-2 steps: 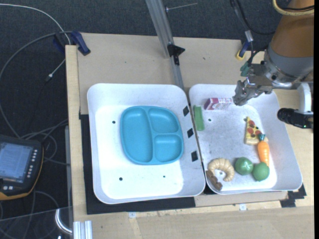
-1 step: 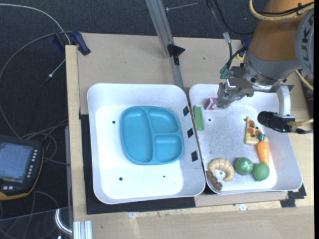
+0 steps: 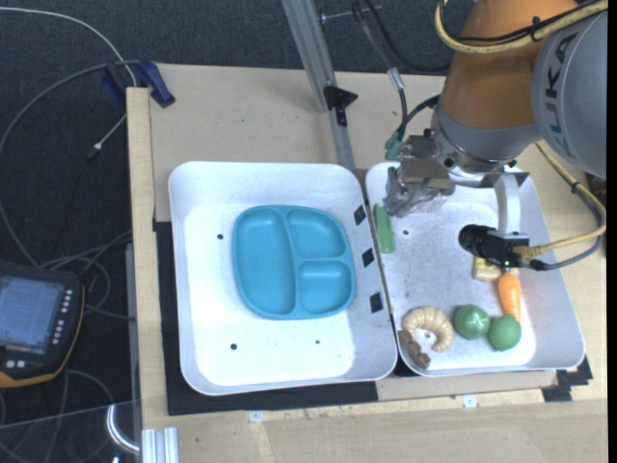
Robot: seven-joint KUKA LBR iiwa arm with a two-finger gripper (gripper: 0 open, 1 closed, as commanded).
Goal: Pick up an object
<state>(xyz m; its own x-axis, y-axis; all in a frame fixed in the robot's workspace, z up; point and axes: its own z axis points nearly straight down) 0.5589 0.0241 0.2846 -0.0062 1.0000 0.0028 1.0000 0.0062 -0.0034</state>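
The grey two-finger gripper hung low over the right-hand shallow white plastic bin, at about 11 o'clock within it. Whether the tool was released or clenched could not be told from this slanted view, and nothing could be seen held in it.

The slender green pod-shaped toy lay just at the gripper's 7 o'clock, pressed lengthwise along the bin's 9 o'clock wall. It looked like the likeliest target because it was nearest. Its place against the wall left little room on that side, so a grasp there would probably be awkward.

The other pieces had gathered toward the bin's lower rim:
- a beige ridged croissant-like toy at 6 o'clock
- two round green toys and just beside each other at about 5 o'clock
- an orange carrot-shaped toy at 4 o'clock
- a small pale yellow piece touching or nearly touching the carrot's upper end

The left-hand white bin held a blue divided plastic plate near its centre, well apart from the arm.

Both bins sat on a tan wooden bench. Dark carpet surrounded it and loose cables trailed across it. A metal pole rose at the bench's 12 o'clock, and a handheld control pendant lay on the floor at 9 o'clock.
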